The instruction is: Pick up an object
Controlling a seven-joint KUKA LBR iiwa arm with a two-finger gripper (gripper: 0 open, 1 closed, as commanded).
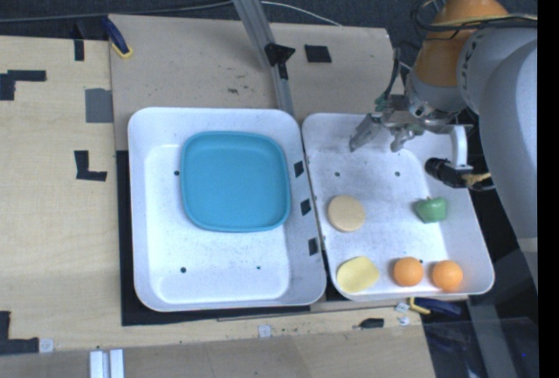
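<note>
A: State of the fingers (356, 140)?
B: Spread apart, nothing pinched between.
A: Position of the gripper (376, 144)?
B: Over the far end of the right bin (336, 125), tips pointing down at bare white floor. Contact with that floor: cannot tell.
A: Nearest thing to pick?
B: A beige disc (347, 213), flat on the floor left of the bin's middle, nearer the camera than the fingers and apart from them. At the same depth, by the right wall, a green piece (431, 209).
A: Anything along the near edge?
B: 3 in a row. At the left corner a yellow disc (358, 274); just beside it an orange ball (407, 271); then a second orange ball (447, 275) toward the right corner, close to the 1st.
A: And the left bin (140, 219)?
B: Holding 1 blue plate (236, 180), square with rounded corners, lying flat toward the far side.
A: The arm (511, 97)?
B: Grey, in from the right, with an orange band (435, 62) above the wrist.
</note>
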